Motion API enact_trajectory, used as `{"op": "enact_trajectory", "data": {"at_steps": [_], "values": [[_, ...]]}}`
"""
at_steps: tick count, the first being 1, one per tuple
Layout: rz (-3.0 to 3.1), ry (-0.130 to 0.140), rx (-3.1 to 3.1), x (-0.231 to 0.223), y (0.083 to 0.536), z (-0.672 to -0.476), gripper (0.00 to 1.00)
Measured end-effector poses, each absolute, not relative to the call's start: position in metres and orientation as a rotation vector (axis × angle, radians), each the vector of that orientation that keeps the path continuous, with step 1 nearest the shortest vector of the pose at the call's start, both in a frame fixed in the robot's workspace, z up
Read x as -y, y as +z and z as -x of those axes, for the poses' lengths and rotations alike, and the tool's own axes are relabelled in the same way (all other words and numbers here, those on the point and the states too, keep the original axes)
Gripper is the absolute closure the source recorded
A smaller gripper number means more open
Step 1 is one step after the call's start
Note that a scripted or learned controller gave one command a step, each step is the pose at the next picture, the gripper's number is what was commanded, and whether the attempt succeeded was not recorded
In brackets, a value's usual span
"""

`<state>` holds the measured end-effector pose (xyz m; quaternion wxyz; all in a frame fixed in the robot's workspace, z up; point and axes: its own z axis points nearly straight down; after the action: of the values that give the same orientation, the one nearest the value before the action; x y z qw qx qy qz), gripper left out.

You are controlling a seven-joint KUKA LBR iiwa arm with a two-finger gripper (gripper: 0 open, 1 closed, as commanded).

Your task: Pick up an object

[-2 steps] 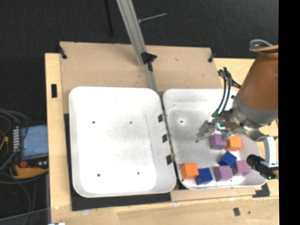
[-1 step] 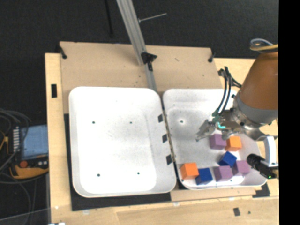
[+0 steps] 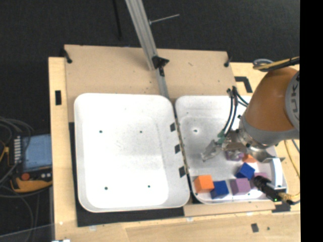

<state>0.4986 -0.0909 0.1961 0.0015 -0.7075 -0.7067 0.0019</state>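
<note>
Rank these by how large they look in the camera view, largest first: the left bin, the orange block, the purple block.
1. Left bin, by far the largest.
2. Orange block and purple block look about alike in size, so I would not rank one above the other.

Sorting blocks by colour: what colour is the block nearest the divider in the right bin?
Orange: the block sits beside a blue one, clearest in the camera view.

You see two white bins (image 3: 126,150) on a tan counter (image 3: 111,67). In the right bin lie an orange block (image 3: 204,183), two blue blocks (image 3: 220,189), and a purple block (image 3: 241,186). The arm's band (image 3: 270,97) is orange.
</note>
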Motion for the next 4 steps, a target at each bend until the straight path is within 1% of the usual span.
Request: {"op": "enact_trajectory", "data": {"at_steps": [2,3,4], "values": [[2.222,0.004,2.219,0.099,0.1,-0.501,0.0],[2.237,-0.006,2.213,0.099,0.112,-0.503,1.0],[2.221,-0.007,2.23,0.091,0.168,-0.509,1.0]]}}
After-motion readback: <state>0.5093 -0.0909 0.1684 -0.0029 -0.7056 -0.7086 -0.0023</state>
